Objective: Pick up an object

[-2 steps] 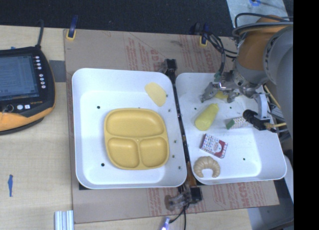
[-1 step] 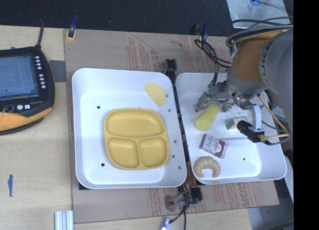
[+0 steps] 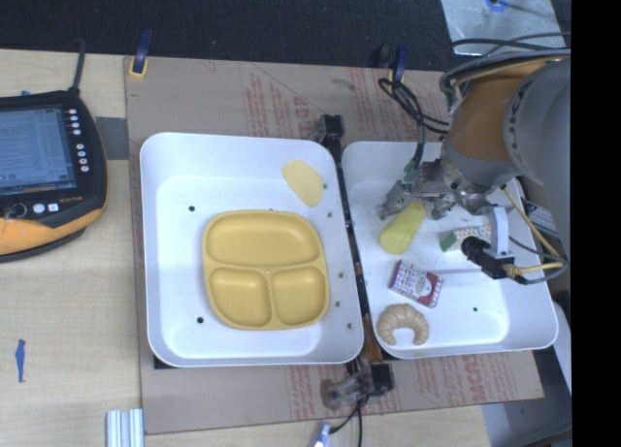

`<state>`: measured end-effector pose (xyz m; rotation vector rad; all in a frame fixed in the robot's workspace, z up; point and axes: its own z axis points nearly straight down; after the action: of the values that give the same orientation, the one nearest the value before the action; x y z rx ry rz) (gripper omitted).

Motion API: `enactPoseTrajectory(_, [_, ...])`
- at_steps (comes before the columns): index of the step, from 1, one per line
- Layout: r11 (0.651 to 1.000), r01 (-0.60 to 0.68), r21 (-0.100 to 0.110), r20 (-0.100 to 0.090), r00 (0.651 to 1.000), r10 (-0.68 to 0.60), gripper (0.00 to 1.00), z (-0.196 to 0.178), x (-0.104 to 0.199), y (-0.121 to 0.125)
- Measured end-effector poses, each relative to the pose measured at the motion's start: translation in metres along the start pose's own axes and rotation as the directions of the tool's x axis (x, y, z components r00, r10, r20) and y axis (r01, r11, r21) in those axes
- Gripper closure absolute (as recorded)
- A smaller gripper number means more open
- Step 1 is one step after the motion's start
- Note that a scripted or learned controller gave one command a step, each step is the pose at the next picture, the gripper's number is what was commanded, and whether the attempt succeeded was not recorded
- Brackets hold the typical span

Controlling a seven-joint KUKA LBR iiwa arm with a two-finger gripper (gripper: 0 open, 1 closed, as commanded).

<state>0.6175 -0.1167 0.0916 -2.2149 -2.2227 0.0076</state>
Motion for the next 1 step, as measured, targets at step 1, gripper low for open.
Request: enactPoseTrajectory(1, [1.0,0.001,-0.002,0.001,1.0,-0.001,0.0,-0.0001,-0.0033,0.0005])
